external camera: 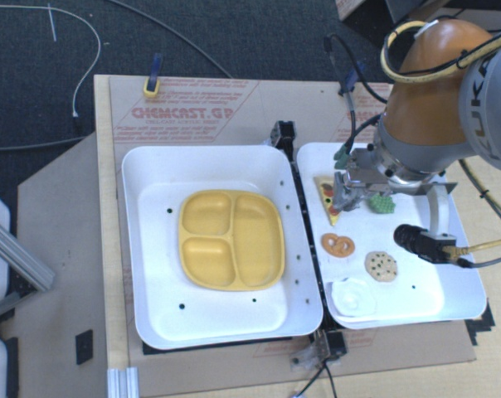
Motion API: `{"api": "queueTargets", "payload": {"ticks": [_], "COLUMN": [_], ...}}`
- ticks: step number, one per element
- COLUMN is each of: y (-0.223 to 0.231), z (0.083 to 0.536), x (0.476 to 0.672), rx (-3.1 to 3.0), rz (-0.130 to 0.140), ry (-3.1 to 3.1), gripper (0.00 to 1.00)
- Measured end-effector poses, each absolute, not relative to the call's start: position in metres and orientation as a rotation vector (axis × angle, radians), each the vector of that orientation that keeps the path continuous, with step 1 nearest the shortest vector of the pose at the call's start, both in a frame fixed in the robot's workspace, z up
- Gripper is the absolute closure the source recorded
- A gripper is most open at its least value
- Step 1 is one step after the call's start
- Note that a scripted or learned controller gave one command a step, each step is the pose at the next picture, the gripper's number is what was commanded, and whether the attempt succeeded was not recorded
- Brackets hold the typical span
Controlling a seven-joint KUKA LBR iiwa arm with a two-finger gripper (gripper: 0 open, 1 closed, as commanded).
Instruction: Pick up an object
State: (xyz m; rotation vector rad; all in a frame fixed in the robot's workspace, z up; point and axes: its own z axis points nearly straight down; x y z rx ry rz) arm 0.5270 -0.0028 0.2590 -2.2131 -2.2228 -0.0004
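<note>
Reaching down into the right bin (458, 301), the gripper (343, 196) is hanging over the pizza slice (326, 199) at its left wall, seemingly lining up a grasp, its grip unreadable, with the pretzel (338, 245) lying nearer.

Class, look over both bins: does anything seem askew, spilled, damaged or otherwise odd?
Nothing stands out. The yellow tray lies flat in the left bin. In the right bin, the pizza slice, pretzel, cookie and white lid lie apart and look whole.
</note>
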Motion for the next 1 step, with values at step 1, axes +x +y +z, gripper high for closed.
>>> {"api": "queueTargets", "payload": {"ticks": [1], "y": [0.0591], "z": [0.2456], "x": [0.5344], "rx": [-2.213], "rz": [0.002], "ry": [-2.224], "gripper": [1.0]}}
